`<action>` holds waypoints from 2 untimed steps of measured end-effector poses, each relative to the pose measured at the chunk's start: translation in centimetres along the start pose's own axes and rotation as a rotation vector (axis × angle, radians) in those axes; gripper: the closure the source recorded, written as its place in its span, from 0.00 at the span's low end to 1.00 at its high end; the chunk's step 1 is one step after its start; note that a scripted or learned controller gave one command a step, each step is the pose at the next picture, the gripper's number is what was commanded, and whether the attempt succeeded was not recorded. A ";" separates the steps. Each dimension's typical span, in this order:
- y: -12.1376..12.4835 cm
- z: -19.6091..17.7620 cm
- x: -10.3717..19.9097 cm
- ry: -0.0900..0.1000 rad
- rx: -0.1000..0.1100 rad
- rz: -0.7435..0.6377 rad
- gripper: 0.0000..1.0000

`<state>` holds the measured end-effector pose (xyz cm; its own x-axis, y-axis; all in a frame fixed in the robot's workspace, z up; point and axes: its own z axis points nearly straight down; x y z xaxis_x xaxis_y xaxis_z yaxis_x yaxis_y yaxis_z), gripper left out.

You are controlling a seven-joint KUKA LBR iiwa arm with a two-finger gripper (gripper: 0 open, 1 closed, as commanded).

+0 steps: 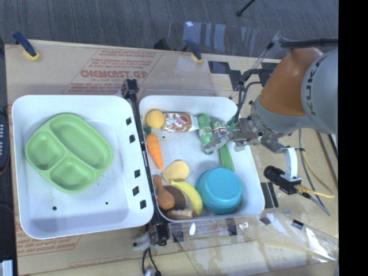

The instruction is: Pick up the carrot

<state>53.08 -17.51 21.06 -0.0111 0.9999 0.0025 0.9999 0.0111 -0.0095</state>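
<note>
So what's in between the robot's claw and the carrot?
In the camera view, mostly bare white bin floor lies between the gripper and the carrot. The snack packet sits just above that stretch.

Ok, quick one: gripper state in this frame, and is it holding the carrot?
Gripper: cannot be told, open or closed. Carrot lies apart from it, at the right bin's left wall.

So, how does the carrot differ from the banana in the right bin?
The carrot is orange and straight; the banana is yellow and curved. The carrot lies along the bin's left wall with bare floor on its right; the banana is crowded between the brown items and the blue bowl. Both lie flat in the right bin, apart from the gripper.
</note>
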 end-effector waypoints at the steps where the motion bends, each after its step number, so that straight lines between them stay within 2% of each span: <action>1: -1.6 2.9 4.9 0.000 0.002 0.074 0.00; 2: -0.4 12.2 8.3 0.000 0.001 0.161 0.00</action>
<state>52.46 -9.20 8.93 0.1498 0.9887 0.0013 0.9887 -0.1497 -0.0110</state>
